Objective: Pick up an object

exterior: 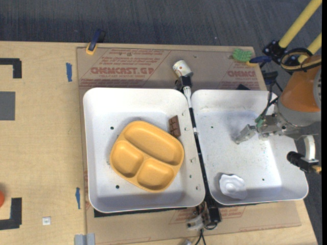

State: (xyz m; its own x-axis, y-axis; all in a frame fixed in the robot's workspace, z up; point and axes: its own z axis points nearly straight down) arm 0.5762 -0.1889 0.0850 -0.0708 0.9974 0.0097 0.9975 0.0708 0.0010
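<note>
Camera view: gripper [245,132] hovers over the right bin [286,190], nothing between its fingers; whether they are parted cannot be told. White object [233,185] lies near the bin's front edge, apart. Yellow tray [147,155] sits in the left bin [97,137].

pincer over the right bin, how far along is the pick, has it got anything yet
Nothing looks picked up yet. The pincer sits low over the right bin with nothing visible between its fingers. The white crumpled object lies apart from it near the bin's front edge; the yellow divided tray and small brown block remain in the left bin. The whole grasp is left.
</note>
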